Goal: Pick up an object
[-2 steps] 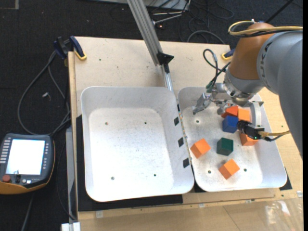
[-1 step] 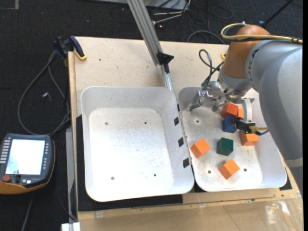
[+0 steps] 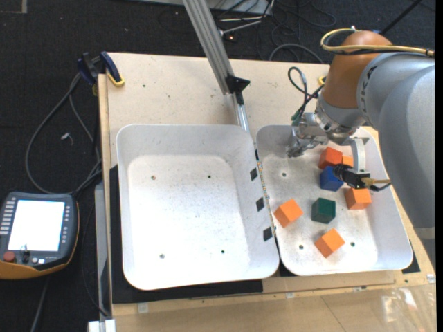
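Six small blocks lie in the right white bin (image 3: 387, 254); no writing readable; the grey arm's gripper (image 3: 302, 142) hangs over its far-left corner; jaw state unclear.

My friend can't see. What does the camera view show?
A grey robot arm reaches from the right over the right white bin, its pincer near the back. That bin holds four orange blocks, one blue block and one dark green block. The left white bin sits beside it.
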